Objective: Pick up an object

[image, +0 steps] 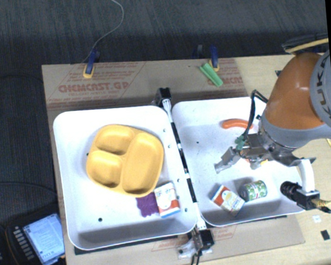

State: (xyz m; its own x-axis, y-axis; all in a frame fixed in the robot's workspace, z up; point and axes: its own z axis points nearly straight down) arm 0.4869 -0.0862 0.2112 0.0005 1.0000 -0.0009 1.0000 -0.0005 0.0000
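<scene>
In the right bin [200,125] lie an orange carrot-shaped toy [233,124] near the back, a small red and white carton [226,199] and a green can [253,190] at the front. My gripper [232,156] hangs over the middle of this bin, above and just behind the carton and can. It is open with nothing between its fingers. The arm's grey and orange wrist [294,108] covers the bin's right side.
The left bin [70,167] holds a yellow divided dish [125,158], a purple piece [147,204] and a small white carton [167,200]. A black divider [179,151] runs between the bins. Clips and a green marker [211,74] lie on the cardboard behind.
</scene>
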